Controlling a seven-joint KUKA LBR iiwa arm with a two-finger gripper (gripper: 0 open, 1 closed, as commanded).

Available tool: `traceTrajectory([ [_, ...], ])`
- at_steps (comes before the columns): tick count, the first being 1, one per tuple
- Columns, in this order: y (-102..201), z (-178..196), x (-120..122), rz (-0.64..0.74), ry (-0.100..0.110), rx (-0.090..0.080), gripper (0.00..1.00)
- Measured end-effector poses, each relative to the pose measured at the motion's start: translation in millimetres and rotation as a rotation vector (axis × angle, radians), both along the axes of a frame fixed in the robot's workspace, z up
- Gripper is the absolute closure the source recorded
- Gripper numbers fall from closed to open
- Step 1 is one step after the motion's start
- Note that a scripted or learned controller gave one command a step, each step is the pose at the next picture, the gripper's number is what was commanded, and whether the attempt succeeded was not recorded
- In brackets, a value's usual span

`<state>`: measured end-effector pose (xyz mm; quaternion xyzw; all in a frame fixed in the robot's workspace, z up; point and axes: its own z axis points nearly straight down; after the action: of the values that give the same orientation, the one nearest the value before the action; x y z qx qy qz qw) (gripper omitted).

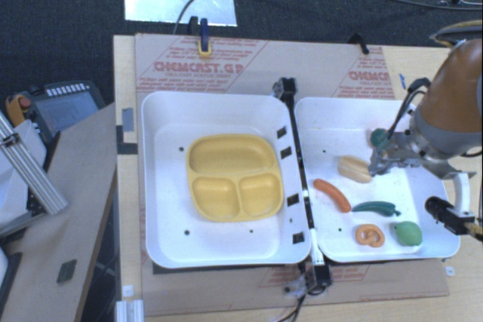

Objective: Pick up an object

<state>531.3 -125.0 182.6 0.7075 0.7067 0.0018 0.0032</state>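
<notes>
Your claw (375,164) sits right beside the pale beige bread-shaped piece (353,169); its opening, I can't tell.

The arm (453,105) shows an orange band above grey metal, with what looks like black cabling.

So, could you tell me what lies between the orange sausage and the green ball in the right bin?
The camera view shows the dark green pepper between the sausage and ball.

Only readable text near me

My bench's cardboard sheet (226,60) has "CHEMCAST GP" in red, repeated at right, partly cut off.
</notes>
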Motion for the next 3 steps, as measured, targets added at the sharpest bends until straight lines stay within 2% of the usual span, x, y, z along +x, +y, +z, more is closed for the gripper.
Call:
traceTrajectory([
  [2,9.1,102.0,13.5,0.006,-0.001,0.001,1.0],
  [3,52.0,92.0,23.6,0.009,0.004,0.003,1.0],
])
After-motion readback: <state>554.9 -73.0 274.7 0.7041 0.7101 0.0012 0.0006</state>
